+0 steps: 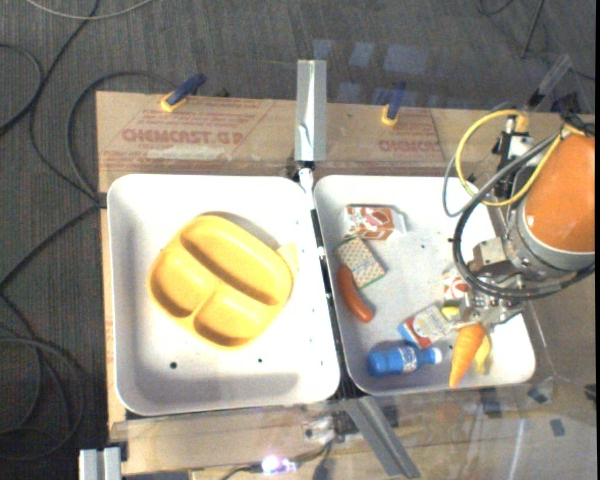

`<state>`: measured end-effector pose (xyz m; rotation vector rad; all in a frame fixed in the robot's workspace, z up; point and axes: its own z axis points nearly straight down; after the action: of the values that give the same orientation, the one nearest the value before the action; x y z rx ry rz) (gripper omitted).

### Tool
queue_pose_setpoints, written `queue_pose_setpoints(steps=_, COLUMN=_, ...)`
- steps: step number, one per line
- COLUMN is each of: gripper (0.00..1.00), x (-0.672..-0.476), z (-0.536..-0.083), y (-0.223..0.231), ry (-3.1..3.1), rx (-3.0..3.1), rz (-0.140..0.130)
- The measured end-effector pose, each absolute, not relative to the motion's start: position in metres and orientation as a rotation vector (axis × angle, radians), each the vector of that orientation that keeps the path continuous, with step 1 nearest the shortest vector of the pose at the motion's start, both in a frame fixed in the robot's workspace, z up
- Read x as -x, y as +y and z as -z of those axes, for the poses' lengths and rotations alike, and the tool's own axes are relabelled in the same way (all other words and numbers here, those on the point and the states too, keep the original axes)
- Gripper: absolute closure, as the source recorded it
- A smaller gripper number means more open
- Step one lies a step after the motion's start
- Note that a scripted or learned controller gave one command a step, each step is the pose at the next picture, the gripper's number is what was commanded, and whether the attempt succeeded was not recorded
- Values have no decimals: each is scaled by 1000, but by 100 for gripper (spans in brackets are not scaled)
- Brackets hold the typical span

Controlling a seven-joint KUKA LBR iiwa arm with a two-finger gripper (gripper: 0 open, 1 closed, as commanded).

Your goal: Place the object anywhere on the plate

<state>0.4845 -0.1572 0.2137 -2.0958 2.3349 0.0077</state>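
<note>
From my seat, the arm [560, 203] comes in at three o'clock, and its orange band and grey wrist cover the right rim of the right bin [420, 193]. The end effector [477, 313] is buried under a tangle of yellow and black cables; I make out only dark metal bits low over the bin's four o'clock corner. How wide it stands, or whether it has hold of anything, I cannot tell.

Right below it lies a carrot [465, 353], tip pointing to six o'clock, its top end running up into the end effector's clutter, so I can't say if they touch. A yellow piece just beside the carrot at three o'clock is too hidden to name. A small red and white packet [427, 325] sits at the carrot's ten o'clock, partly covered. Something red and white at the wrist's edge, twelve o'clock from the carrot, is cut off by cables.

Counting the right bin: one blue bottle [400, 358] lying on its side with a white cap, at six o'clock; one red sausage [356, 295] near the left wall; one checkered cracker-like piece [363, 261] just above it; one red and white carton [370, 222] at eleven o'clock.

Two bins on the tabletop. The left bin [130, 348] holds one yellow plate [222, 279] with divided compartments, sitting in the middle, nothing lying on it. The carrot and the plate are well apart, in separate bins.

Two clamps, one blue [183, 92] and one yellow [391, 114], grip the cardboard at twelve o'clock.
</note>
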Motion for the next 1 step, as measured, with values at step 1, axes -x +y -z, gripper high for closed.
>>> queue_pose_setpoints(steps=1, gripper=100, x=-529, z=-321, y=-124, ry=2433, rx=1980, rz=-6)
